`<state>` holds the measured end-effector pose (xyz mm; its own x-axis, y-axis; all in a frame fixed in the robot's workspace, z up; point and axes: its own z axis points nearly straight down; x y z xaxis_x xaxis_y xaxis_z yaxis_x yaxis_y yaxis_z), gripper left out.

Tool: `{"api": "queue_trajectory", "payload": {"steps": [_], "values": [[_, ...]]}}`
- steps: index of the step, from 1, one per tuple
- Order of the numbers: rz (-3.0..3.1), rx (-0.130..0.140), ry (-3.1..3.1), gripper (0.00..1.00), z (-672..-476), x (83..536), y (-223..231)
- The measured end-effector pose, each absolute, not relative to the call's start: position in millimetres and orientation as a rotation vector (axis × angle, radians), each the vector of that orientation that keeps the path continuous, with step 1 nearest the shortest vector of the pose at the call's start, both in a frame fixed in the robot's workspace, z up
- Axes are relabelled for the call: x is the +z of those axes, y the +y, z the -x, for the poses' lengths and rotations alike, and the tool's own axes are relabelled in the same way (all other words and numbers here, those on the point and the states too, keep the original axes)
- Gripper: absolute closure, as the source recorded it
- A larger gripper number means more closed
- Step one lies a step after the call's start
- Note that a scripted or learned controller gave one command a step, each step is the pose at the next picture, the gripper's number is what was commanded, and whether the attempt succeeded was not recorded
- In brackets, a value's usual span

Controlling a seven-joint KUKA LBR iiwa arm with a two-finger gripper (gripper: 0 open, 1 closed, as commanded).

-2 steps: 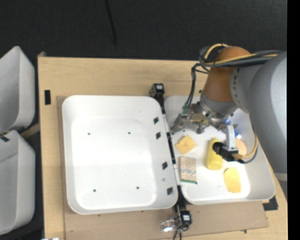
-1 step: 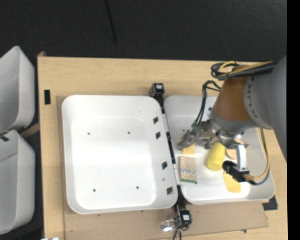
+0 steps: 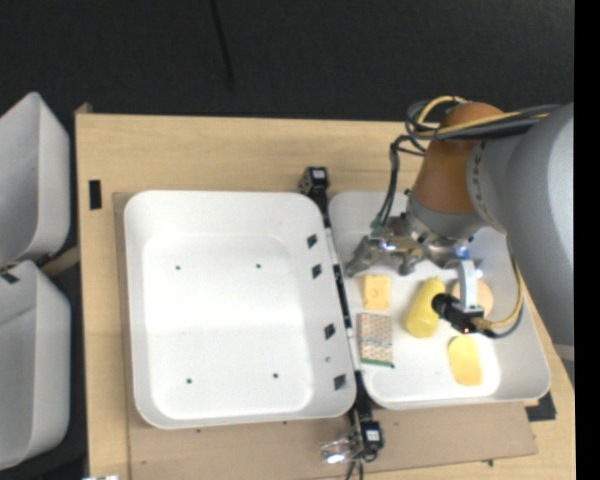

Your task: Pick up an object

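Arm: grey wrist [image 3: 450, 183] is lowered over the right bin [image 3: 525, 373].
Pincer [image 3: 395, 251]: grip state cannot be told; nothing is seen held.
Objects: yellow block [image 3: 377, 291] just below pincer; yellow piece [image 3: 424, 310] beside it.
Progress: pickup judged not yet done.

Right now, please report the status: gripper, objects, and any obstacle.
Gripper low over right bin, nothing seen between fingers. Yellow block, patterned packet, yellow pieces lying loose. Packet close against the bin's left wall.

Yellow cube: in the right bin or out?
In. The yellow cube lies on the right bin floor near the divider, above the patterned card.
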<state>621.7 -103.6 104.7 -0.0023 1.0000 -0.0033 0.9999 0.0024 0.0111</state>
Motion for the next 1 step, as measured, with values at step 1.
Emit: {"api": "queue_trajectory", "payload": {"steps": [1], "values": [[-2.213,-0.003,2.229,0.00,-692.4,103.8,-110.4]]}}
